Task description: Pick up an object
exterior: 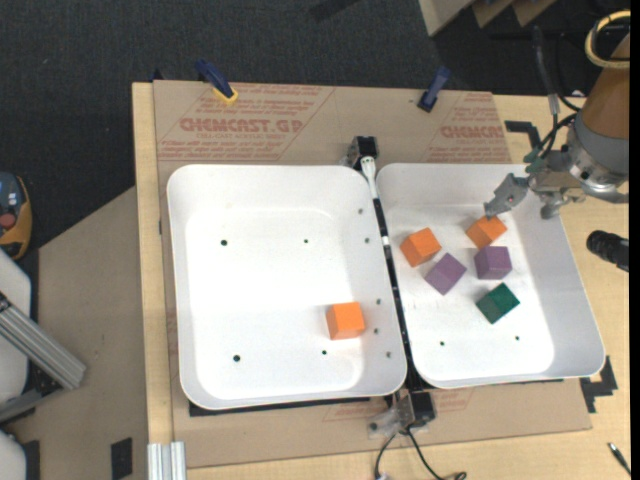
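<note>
My gripper (526, 201) hangs over the far right part of the right bin (560, 353), open, with nothing between its fingers. Its left finger (502, 197) sits just above an orange cube (486, 231). The right bin also holds a second orange cube (421, 246), two purple cubes (445, 273) (493, 262) and a green cube (497, 302). A lone orange cube (345, 320) lies in the left bin (200, 268), near its front right.
A black divider (385, 258) runs between the two bins. The bins rest on a cardboard sheet (250, 118) held by clamps (216, 81) at the back. The arm's wrist (600, 138) stands above the right bin's far right rim.
</note>
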Controlling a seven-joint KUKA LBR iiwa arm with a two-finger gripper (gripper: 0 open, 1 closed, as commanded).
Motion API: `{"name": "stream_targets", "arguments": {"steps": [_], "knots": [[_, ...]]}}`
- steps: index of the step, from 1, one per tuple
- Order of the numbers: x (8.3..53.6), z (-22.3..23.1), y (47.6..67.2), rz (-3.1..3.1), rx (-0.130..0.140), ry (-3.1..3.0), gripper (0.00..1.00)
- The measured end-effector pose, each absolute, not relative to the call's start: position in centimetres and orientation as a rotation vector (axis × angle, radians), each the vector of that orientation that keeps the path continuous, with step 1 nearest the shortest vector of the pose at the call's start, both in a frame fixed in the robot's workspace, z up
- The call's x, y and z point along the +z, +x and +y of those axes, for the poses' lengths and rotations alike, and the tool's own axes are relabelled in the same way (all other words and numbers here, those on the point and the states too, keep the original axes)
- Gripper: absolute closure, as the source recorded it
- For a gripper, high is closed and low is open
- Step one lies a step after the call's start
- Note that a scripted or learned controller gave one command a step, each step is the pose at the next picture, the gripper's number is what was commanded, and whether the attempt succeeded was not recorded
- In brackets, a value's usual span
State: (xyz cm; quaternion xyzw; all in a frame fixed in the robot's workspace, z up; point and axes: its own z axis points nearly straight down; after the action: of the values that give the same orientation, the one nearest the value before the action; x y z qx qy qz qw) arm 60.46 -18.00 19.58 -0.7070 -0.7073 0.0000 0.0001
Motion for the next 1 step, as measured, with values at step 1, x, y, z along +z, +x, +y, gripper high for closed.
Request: {"name": "stream_targets", "arguments": {"steps": [1], "knots": [[8.36, -14.94, 57.32, -2.227, -0.002, -2.222, 0.0]]}}
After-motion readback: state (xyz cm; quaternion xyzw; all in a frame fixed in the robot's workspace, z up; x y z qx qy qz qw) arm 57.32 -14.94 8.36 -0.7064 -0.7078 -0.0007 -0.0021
